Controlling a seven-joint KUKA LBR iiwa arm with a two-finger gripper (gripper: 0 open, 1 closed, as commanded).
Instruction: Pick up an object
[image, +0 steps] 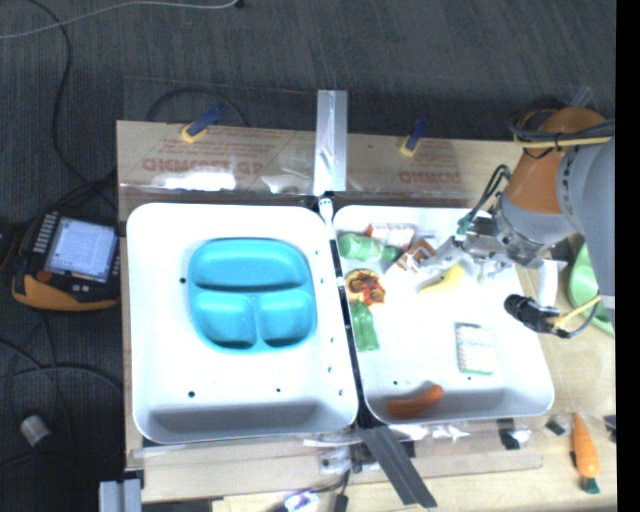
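Orange sausage (414, 400) at right bin's (520, 395) near rim, yellow banana (441, 277) just beside end effector (478, 252), grip state unclear

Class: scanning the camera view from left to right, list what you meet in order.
Handheld screen device → blue divided tray → green packet → yellow banana-like toy → white-green card → loose carrot toy.

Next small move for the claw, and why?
Probably lower the claw a little onto the yellow piece. It sits just above and right of that piece in the right bin, nearer than the sausage or the card.
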